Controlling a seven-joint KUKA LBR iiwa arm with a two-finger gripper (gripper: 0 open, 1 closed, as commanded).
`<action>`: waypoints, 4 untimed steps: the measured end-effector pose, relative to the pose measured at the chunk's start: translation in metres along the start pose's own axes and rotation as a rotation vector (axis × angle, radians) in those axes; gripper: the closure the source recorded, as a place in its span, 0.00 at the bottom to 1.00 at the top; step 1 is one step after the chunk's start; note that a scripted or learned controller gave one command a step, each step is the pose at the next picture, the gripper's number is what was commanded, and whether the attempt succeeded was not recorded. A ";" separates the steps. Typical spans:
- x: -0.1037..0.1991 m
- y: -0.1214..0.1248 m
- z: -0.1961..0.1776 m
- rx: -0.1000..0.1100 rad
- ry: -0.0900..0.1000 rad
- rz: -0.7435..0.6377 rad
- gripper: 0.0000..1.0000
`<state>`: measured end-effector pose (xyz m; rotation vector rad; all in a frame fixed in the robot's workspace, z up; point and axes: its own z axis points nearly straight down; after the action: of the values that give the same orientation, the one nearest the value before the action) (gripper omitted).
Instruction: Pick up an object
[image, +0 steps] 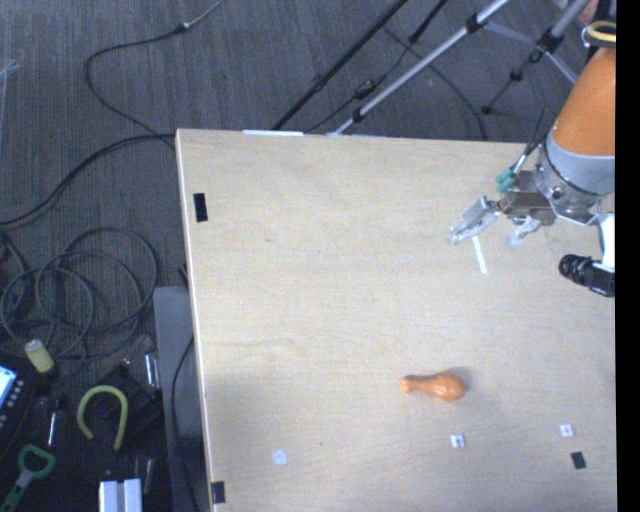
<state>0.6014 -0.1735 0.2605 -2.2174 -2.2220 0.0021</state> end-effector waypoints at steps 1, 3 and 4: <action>-0.047 0.056 0.041 -0.001 -0.005 -0.091 0.00; -0.048 0.063 0.167 -0.002 -0.006 -0.288 1.00; 0.010 0.068 0.114 -0.003 -0.001 -0.264 1.00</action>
<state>0.6690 -0.1629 0.1468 -1.9073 -2.4969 -0.0013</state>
